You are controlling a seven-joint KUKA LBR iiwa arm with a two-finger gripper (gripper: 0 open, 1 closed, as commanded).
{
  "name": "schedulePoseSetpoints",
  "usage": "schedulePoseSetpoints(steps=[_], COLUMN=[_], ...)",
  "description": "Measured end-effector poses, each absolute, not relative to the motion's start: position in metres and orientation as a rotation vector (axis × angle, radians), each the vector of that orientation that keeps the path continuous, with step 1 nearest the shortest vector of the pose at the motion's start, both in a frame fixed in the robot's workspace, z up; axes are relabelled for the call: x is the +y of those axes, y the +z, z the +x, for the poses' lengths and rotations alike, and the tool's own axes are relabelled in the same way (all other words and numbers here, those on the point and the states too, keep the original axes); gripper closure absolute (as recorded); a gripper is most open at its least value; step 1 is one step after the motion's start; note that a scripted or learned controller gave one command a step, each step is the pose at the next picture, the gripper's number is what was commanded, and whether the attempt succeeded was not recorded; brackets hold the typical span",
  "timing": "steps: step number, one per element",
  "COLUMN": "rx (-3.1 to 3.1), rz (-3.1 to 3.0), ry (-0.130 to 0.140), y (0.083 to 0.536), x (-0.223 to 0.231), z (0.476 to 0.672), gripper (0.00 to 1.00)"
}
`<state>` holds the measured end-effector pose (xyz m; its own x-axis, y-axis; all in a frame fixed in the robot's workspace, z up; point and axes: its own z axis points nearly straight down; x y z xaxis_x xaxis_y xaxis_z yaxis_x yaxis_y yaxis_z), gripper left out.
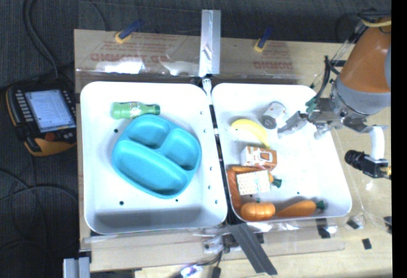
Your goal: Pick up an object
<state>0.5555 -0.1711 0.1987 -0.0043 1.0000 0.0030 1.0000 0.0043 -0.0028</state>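
Note:
My gripper (305,125) hangs over the upper right part of the right bin (331,168), its two fingers spread open with nothing between them. Just to its left lie a small grey-and-white round object (273,113) and a yellow banana (249,130). Lower in the same bin are a small white-and-orange carton (259,157), an orange box (251,182), a round orange fruit (257,210) and a carrot (297,208). In the left bin (95,207) a green bottle (135,109) lies beside a blue divided plate (157,154).
The arm's orange band (372,60) and grey wrist stand over the right bin's right wall. A metal divider (210,48) sits between the bins at the back. A teach pendant (41,114) lies on the floor at left.

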Motion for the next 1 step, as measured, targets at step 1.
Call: schedulePoseSetpoints(steps=[1], rx=[-2.153], rz=[-2.302], ry=[-0.007], y=[0.0898], x=[-0.1041], z=[0.5904], gripper=[0.0])
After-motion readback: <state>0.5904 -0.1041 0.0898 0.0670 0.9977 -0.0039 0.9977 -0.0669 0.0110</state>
